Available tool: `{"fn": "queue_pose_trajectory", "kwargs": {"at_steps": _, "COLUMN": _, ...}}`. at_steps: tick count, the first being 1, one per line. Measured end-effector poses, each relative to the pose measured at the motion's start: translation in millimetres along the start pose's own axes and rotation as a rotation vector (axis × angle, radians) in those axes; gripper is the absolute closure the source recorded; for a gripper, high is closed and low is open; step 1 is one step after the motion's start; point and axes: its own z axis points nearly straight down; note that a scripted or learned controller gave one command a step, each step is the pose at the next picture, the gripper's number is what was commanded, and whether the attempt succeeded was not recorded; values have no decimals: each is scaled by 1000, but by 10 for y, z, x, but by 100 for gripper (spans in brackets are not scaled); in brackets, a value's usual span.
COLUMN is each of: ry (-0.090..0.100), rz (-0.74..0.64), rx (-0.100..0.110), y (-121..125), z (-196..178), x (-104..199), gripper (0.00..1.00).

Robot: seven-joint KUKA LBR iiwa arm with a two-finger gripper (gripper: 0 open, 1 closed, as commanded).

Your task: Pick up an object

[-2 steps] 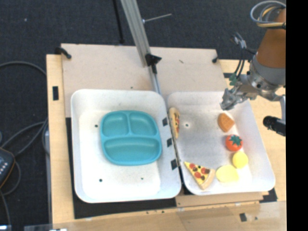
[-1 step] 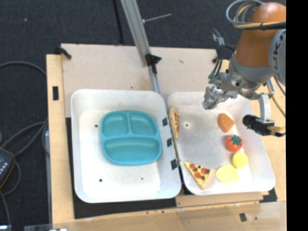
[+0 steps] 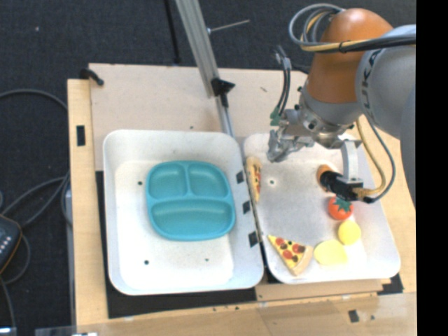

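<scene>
My gripper (image 3: 279, 148) hangs over the far left corner of the right bin (image 3: 294, 187), pointing down above bare bin floor. Nothing shows in its grasp. A long tan toy food piece (image 3: 253, 178) leans against that bin's left wall, just left of and nearer than the gripper. A pizza slice (image 3: 290, 252) lies at the near edge. Beside it sit a flat yellow piece (image 3: 330, 253) and a rounder yellow piece (image 3: 350, 232). A red tomato with a green top (image 3: 341, 208) rests by the right wall.
The left bin (image 3: 126, 187) holds a teal divided plate (image 3: 190, 200) at its middle. A slanted metal pole (image 3: 203, 47) rises behind the bins, ending near their shared far corner. The middle of the right bin's floor is bare.
</scene>
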Motion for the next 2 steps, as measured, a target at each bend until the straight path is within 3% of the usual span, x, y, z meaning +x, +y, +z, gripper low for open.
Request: {"fn": "queue_pose_trajectory", "kwargs": {"at_steps": 2, "ry": 0, "rz": 0, "rx": -2, "y": 78, "z": 7, "x": 1103, "gripper": 100}}
